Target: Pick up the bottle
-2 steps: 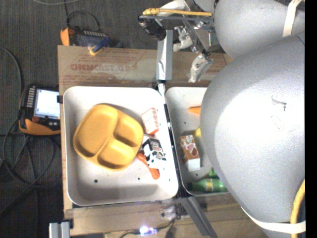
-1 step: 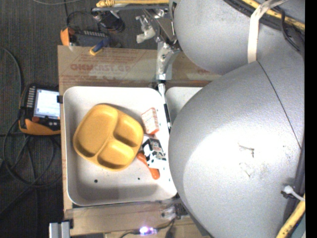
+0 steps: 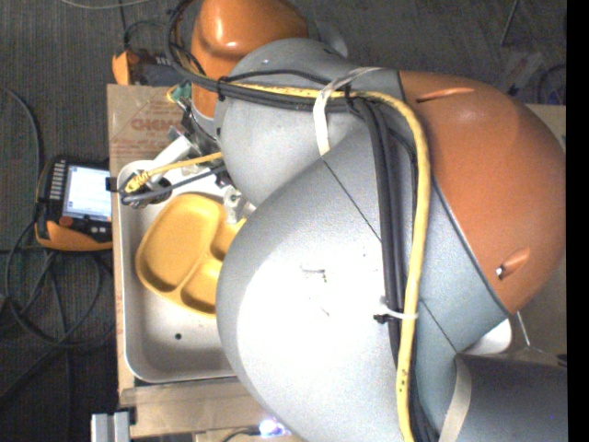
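Because the arm [image 3: 368, 247] sweeps across most of the camera view, you get little sight of the bench beneath it. Its grey shell covers the middle and right, with an orange band at the right and a second orange dome at the top centre. A yellow cable [image 3: 414, 201] and a bundle of black cables run down its side, held by white ties.

At the left you can see one white bin [image 3: 152, 357], its near wall and floor bare at the bottom. In it lies a yellow tray [image 3: 184, 251] with divided hollows, partly tucked under the arm's shell. Above the tray, cable ends and a dark fitting hang over the bin's upper rim.

I cannot tell you where the gripper stands or what state it is in, nor can I pick out the bottle; the arm hides that area.

On the floor at the far left sits an orange handheld pendant [image 3: 78, 201] with a lit screen.
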### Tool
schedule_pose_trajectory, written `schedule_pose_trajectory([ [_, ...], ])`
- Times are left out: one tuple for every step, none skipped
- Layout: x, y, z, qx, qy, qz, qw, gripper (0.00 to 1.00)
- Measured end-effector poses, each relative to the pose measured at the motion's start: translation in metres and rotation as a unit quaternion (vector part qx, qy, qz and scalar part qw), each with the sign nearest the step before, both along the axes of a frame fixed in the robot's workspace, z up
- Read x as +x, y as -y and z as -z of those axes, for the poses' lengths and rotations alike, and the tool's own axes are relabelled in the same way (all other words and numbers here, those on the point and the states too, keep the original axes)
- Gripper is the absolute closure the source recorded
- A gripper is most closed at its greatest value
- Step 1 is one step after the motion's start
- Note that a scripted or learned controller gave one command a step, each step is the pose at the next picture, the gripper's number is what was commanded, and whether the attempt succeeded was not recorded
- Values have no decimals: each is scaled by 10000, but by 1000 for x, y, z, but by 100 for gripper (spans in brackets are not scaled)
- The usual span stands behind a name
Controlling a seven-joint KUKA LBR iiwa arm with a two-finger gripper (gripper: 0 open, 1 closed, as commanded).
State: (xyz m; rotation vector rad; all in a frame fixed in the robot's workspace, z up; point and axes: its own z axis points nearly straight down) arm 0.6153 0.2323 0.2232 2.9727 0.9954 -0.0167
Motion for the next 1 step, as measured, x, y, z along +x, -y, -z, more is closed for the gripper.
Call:
schedule_pose_trajectory([
  [35, 46, 2, 0, 3, 676, 9977, 0],
])
